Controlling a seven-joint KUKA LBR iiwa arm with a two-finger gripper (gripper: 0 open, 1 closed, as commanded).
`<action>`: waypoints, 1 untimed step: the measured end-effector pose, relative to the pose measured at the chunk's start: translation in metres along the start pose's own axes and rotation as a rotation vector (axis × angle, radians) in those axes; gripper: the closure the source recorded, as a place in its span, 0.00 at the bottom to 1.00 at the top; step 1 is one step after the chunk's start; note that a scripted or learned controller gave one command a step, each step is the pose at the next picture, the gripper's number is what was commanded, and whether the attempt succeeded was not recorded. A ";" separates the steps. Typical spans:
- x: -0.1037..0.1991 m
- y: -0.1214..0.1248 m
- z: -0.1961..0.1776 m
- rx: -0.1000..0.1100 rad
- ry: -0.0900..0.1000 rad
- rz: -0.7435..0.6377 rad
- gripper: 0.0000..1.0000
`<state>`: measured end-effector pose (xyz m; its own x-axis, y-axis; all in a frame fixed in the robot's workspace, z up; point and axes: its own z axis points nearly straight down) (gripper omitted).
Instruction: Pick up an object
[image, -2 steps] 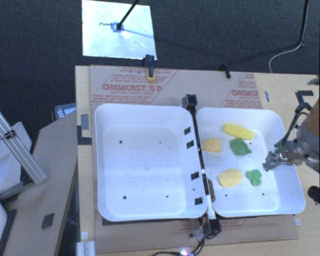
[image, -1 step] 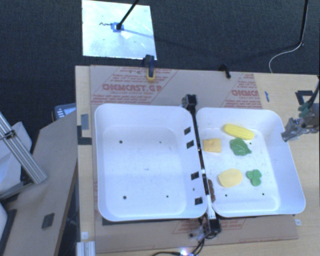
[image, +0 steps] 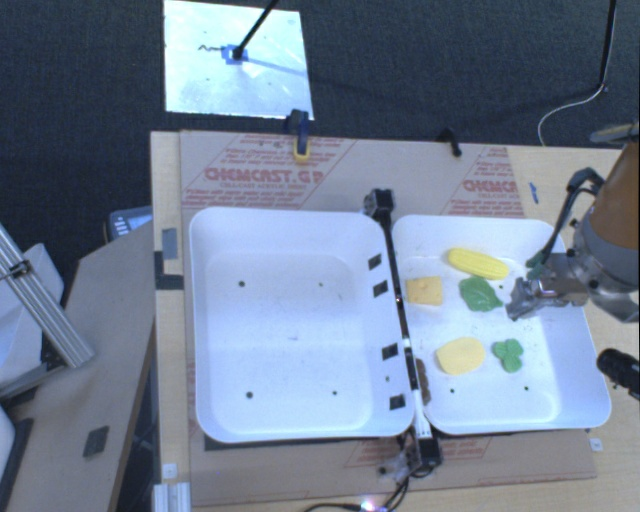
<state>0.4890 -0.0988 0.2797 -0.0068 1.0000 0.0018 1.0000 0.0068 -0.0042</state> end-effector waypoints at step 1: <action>0.040 -0.001 -0.216 -0.026 -0.003 -0.002 1.00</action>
<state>0.4885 -0.0587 0.4954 -0.0089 1.0000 -0.0011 0.9997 0.0089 0.0216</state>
